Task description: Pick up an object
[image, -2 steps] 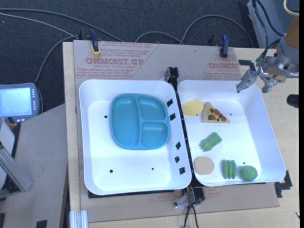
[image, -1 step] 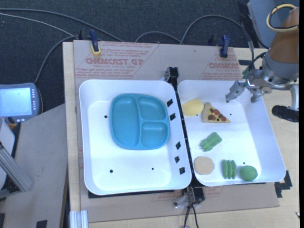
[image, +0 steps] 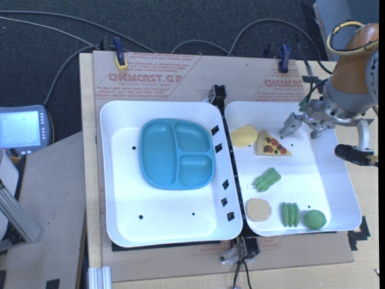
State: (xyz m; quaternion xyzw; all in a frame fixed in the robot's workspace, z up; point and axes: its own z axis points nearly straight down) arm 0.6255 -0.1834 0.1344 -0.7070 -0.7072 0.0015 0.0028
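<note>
The pincer (image: pixel 299 123) is seen low over the upper part of the right bin (image: pixel 337 179), its two fingers spread apart with nothing between them. The nearest candidate is judged to be the toy pizza slice (image: pixel 272 146), which lies just to the pincer's lower left, near it but not touching; its long axis runs roughly across the bin, crust end toward the divider. A yellow toy (image: pixel 243 136) is set just beside the slice, on its far side from the pincer. The other pieces (a green leafy toy (image: pixel 266 179), a tan disc (image: pixel 258 209), a ribbed green piece (image: pixel 290 214) and a green ball (image: pixel 314 219)) lie farther down. A blue divided tray (image: pixel 177 154) sits in the left bin (image: pixel 120 209).
</note>
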